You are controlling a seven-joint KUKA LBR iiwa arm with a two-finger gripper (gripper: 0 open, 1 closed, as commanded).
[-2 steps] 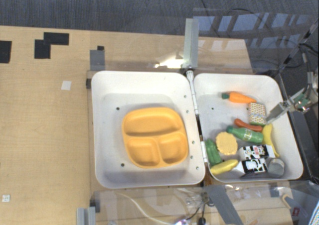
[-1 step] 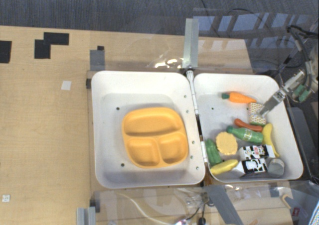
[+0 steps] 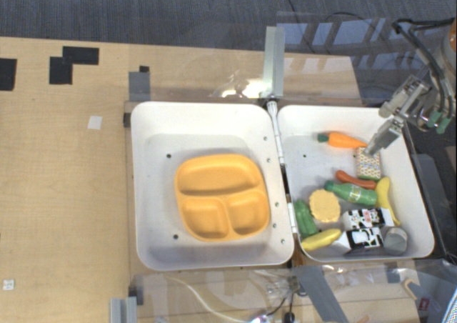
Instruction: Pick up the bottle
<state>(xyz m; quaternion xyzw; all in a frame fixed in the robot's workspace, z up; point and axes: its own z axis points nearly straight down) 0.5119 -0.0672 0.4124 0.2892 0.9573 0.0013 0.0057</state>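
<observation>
Jaws (image 3: 374, 144) hang at the right bin's far side, tips touching a small patterned box (image 3: 368, 164); whether they are parted I cannot tell. Nearer, the green plastic bottle (image 3: 351, 194) lies flat, long axis left-right, neck pointing left.

We cannot tell whether the pincer (image 3: 376, 141) is closed; its tips blur against the patterned block (image 3: 368, 164). The arm (image 3: 434, 93) is cut off at 3 o'clock. A round yellow disc (image 3: 325, 206) hides the green bottle's (image 3: 353, 194) 9 o'clock end.
</observation>
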